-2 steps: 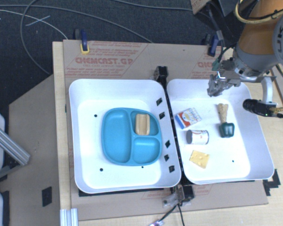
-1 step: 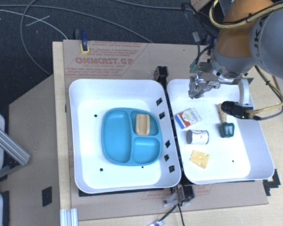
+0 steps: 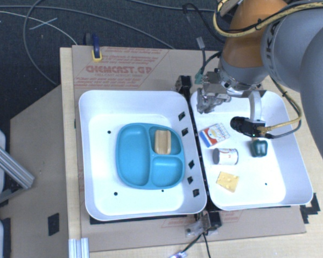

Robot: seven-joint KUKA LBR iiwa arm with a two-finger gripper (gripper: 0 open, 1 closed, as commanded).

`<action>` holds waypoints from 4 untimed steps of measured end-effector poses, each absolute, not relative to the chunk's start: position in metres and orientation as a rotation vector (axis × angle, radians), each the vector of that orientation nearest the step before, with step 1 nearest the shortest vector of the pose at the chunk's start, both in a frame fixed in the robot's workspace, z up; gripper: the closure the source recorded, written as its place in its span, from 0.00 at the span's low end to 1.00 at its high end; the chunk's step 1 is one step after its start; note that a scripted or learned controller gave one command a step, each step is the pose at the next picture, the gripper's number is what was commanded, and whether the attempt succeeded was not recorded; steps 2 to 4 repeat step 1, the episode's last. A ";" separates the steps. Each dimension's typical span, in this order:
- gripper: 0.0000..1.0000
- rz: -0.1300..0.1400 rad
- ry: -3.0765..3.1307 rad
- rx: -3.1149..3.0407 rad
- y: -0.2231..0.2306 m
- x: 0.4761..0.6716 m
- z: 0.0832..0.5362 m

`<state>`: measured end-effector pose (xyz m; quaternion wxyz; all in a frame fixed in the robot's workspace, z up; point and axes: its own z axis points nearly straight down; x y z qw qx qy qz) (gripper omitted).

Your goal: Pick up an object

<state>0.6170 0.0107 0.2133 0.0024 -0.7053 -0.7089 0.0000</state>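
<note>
Camera view: pincer (image 3: 204, 105) hovers just above the red-blue-white packet (image 3: 214, 134).

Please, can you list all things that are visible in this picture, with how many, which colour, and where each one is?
shallow white plastic bins: two, white, side by side on the bench
blue divided plastic tray: one, blue, in the left bin
tan rectangular block: one, tan, in the tray's upper right compartment
small flat packet: one, white with red and blue, right bin
short cylinder: one, white and grey, right bin
yellow wedge like cheese: one, yellow, right bin, near front
small teal object: one, teal, right bin
arm: one, grey with orange band, from the right
pincer: one, grey, over the right bin's upper left part
</note>
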 end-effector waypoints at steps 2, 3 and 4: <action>1.00 -0.004 -2.226 -2.215 0.055 0.620 0.220; 1.00 -0.004 -2.226 -2.215 0.055 0.620 0.220; 1.00 -0.004 -2.226 -2.215 0.055 0.620 0.220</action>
